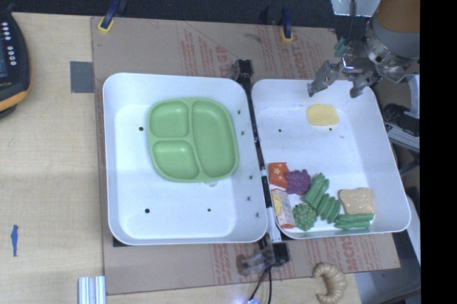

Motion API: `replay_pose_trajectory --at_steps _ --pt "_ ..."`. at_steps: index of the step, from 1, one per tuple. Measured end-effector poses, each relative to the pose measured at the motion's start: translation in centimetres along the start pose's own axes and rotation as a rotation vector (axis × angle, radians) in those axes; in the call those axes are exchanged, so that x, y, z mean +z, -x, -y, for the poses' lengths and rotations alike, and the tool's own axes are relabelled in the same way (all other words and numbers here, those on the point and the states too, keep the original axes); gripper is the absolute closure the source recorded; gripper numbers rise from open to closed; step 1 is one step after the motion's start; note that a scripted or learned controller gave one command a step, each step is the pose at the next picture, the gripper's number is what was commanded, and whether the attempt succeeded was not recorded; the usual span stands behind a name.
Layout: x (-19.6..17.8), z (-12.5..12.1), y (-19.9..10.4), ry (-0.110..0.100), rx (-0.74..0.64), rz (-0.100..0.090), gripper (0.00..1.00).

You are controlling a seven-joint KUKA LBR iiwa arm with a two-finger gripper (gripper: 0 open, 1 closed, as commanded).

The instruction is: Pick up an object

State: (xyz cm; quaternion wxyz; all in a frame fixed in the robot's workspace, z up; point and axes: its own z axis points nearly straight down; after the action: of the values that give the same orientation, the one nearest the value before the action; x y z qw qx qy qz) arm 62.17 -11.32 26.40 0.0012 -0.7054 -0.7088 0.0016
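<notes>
Nearest the camera, croissant [330,281] on cardboard outside the bins, toy vegetables [319,204] and bread slice [356,200] in right bin [371,145] near corner, yellow piece [323,115] farther back, gripper [339,85] above it, fingers spread, holding nothing, green divided plate [193,139] in left bin [121,153].

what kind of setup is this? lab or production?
Most likely a lab test bench for robot grasping: two white bins on clamped cardboard, toy food such as a yellow piece and green beans, and a teach pendant at the left edge.
</notes>
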Motion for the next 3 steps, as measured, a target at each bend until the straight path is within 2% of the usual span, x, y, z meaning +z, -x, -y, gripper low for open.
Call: replay_pose_trajectory --at_steps 1,2,3 --pt "13.0 -3.3 4.6 -0.009 0.003 0.001 0.00" --pt "4.5 -1.6 10.2 0.008 0.005 0.004 0.00" --pt "18.0 -2.1 8.5 -0.010 -0.002 -0.003 0.00"
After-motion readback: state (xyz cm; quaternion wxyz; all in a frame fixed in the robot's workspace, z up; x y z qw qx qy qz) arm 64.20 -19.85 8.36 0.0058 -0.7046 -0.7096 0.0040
